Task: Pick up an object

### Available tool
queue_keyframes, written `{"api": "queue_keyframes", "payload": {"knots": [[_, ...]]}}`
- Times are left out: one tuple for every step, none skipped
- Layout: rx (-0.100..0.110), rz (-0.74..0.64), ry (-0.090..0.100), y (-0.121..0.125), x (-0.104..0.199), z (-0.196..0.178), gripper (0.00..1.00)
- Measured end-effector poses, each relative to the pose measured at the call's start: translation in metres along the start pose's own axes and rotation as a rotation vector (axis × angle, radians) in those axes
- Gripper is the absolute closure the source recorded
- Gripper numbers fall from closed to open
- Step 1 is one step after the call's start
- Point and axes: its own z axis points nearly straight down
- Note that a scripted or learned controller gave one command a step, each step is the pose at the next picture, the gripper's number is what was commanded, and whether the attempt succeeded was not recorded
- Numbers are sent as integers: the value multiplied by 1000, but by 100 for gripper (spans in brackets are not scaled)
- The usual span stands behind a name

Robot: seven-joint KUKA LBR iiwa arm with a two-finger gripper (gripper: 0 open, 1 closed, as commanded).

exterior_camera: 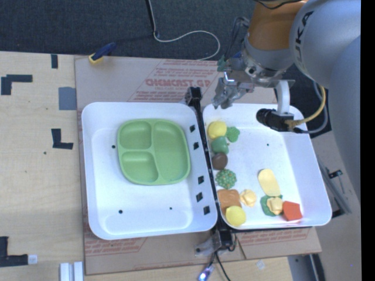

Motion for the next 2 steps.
{"api": "queue_keyframes", "payload": {"knots": [[-4,0,1,-7,43,-15,100],[8,9,-2,-47,3,82,100]]}}
